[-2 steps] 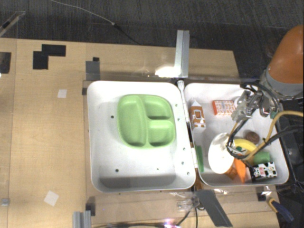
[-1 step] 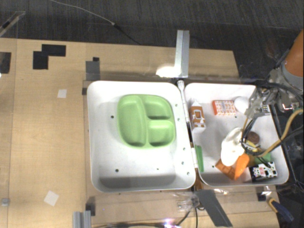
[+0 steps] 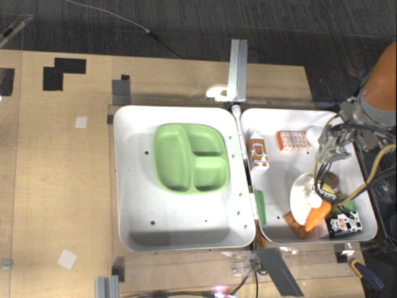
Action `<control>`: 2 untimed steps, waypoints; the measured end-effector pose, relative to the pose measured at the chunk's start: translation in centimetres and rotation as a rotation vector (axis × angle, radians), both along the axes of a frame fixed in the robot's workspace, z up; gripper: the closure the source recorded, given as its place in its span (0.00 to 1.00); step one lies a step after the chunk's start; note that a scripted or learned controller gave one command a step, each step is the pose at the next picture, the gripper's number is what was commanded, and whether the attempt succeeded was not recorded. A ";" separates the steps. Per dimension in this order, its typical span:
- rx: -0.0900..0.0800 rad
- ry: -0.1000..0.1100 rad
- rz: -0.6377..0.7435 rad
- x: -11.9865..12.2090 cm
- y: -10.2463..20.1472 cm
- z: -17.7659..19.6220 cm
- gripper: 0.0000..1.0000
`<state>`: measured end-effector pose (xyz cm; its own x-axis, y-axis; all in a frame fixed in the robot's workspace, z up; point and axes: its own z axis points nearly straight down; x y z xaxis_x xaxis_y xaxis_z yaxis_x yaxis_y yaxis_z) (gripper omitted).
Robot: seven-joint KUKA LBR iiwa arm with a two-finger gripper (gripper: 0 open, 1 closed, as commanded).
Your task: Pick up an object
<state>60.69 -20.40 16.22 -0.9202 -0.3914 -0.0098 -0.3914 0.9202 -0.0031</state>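
My gripper hangs over the right side of the right bin, coming in from the right edge. It sits above the bin floor, just right of an orange-and-white packet and above a small brown round piece. Below these lie a white disc, an orange carrot-like toy and a black-and-white item. A brown-and-white small box and a green flat piece lie along the bin's left wall. I see nothing held in the gripper.
The left bin holds a green divided plate. A metal post stands behind the seam between the bins. Cables trail from the wrist over the right bin's right rim.
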 end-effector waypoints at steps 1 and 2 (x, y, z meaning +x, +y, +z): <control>-0.004 0.000 0.395 -1.7 0.0 1.8 1.00; -0.006 0.001 0.777 -1.3 0.0 4.5 1.00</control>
